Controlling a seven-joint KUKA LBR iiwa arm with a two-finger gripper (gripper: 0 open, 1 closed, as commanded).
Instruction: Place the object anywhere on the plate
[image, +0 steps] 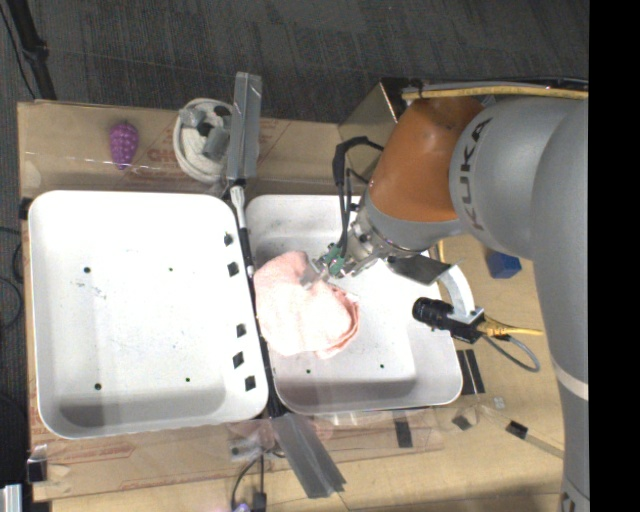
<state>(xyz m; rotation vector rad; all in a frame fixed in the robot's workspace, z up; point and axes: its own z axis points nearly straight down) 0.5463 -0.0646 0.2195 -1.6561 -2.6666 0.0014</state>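
Because the gripper (330, 265) sits just above the pink plate (305, 315) at the frame's centre in the right bin (400, 385), and I cannot tell whether it carries any object, a release here may deliver nothing.

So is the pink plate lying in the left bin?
No, the pink plate lies in the right bin, against its left wall, with the gripper over its upper edge.

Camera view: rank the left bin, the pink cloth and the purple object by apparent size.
1. left bin, clearly largest.
2. pink cloth, in the right bin.
3. purple object, smallest, on the bench behind the bins; its greater distance barely matters.
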